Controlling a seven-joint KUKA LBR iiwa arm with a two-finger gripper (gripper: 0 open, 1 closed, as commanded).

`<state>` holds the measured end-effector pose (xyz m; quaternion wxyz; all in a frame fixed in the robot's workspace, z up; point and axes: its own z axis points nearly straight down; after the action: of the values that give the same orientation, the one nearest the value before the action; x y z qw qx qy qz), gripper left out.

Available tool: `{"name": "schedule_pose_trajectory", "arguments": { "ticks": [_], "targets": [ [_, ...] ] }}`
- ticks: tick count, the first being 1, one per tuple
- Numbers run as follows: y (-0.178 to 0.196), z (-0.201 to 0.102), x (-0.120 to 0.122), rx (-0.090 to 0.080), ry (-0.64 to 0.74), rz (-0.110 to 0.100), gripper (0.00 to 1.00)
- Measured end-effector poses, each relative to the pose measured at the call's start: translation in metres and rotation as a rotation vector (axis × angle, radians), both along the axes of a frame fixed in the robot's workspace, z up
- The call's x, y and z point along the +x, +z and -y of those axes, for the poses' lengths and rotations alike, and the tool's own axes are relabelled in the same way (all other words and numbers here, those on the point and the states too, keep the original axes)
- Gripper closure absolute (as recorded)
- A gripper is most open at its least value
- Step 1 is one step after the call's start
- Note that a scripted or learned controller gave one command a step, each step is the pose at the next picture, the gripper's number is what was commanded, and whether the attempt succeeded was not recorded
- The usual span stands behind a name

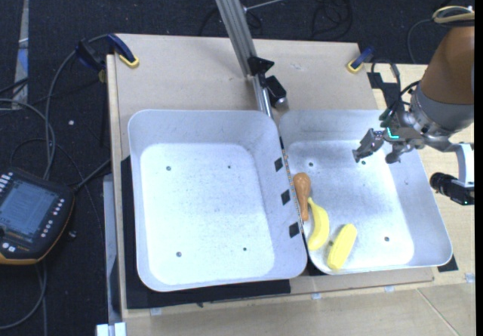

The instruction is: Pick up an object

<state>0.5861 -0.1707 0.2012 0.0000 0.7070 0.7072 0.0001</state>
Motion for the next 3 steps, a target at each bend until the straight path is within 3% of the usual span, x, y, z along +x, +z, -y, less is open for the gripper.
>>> {"name": "schedule_pose_trajectory", "arguments": {
  "ticks": [1,3],
  "targets": [
    [0.0,0.0,0.0,0.0,0.0,0.0,0.0],
    [-0.108,-0.002,-0.005,0.001,0.0,-0.004,0.0]
  ]
}}
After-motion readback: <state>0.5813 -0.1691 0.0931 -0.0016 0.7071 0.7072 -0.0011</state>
